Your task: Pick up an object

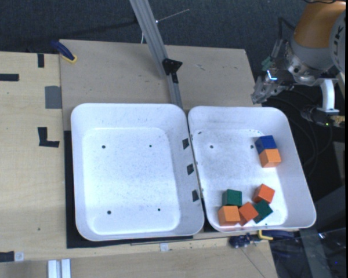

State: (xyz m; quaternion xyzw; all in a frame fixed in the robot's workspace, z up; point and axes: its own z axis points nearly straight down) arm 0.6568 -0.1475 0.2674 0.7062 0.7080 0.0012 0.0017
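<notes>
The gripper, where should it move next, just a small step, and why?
Probably forward and down toward the blue block. The gripper hangs beyond the far rim of the right bin, holding nothing, and that block, touching an orange block, is the nearest.

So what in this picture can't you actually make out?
- Tool: small and dark against the dark floor in the camera view, so its open or shut state is unclear.
- Arm: cut off by the top and right edges.
- Lower green block: partly covered by an orange block, so its full shape is hidden.
- Blue block: touching or merely beside the orange block below cannot be told.
</notes>
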